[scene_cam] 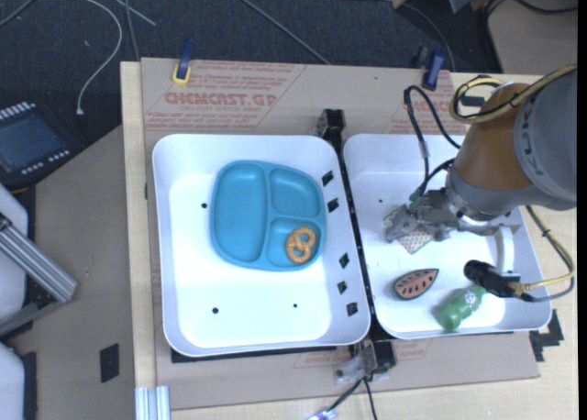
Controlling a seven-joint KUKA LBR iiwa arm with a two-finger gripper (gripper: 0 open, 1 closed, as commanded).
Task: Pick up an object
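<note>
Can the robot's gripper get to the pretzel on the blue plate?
Probably yes. The pretzel lies uncovered in a compartment of the blue plate in the left bin, with nothing on top. The gripper is over the right bin, so it must cross the divider.

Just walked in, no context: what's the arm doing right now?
It's trying to pick something up. The arm reaches into the right bin, its pincer down by the bin floor above a small mesh-patterned piece. A brown leaf-shaped toy and a green bottle lie nearby, untouched. In the left bin, a blue divided plate holds a pretzel.
</note>
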